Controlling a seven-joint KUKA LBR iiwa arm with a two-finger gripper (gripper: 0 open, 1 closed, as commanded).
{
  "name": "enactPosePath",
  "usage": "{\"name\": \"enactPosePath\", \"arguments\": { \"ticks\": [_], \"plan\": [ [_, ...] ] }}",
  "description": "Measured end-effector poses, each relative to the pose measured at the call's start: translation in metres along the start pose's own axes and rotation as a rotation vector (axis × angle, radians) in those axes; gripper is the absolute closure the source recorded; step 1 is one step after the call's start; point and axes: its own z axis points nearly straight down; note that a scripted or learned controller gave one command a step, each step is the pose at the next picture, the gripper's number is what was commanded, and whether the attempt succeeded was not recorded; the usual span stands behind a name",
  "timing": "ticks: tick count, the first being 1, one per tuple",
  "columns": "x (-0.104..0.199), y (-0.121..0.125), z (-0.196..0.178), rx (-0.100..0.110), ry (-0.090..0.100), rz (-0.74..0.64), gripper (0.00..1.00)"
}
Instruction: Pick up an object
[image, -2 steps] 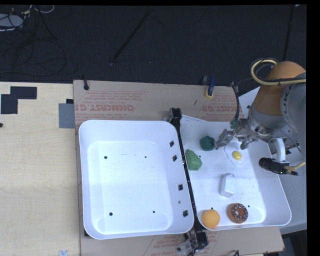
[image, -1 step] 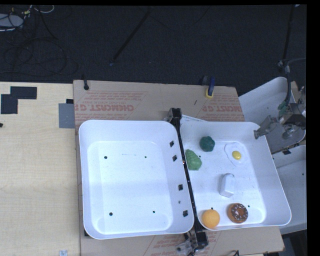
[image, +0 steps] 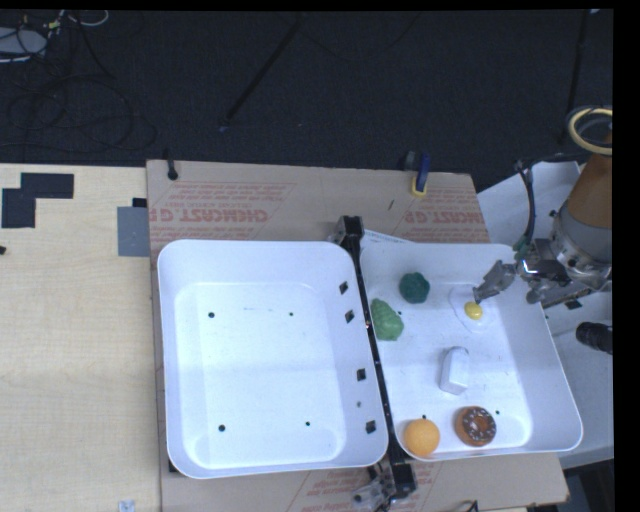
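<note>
camera view from above: the gripper (image: 524, 280) hangs over the right bin (image: 545, 395)'s far right edge, fingers spread apart with nothing between them. a small yellow object (image: 473, 311) lies just below one fingertip. near it sit a dark green ball (image: 414, 288), light green lump (image: 386, 321), white block (image: 455, 369), orange ball (image: 422, 437) and chocolate doughnut (image: 476, 426).

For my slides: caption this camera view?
Gripper poised over small yellow object in the right bin.

Pale wood counter (image: 70, 330) on the left, printed cardboard sheet (image: 300, 205) laid across it, and behind, dark carpeted floor (image: 330, 90) strewn with black cables (image: 90, 100).
</note>
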Motion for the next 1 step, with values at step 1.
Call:
{"name": "enactPosePath", "arguments": {
  "ticks": [1],
  "plan": [
    [-0.0006,0.0002,-0.0045,-0.004,-0.001,0.001,0.00]
  ]
}}
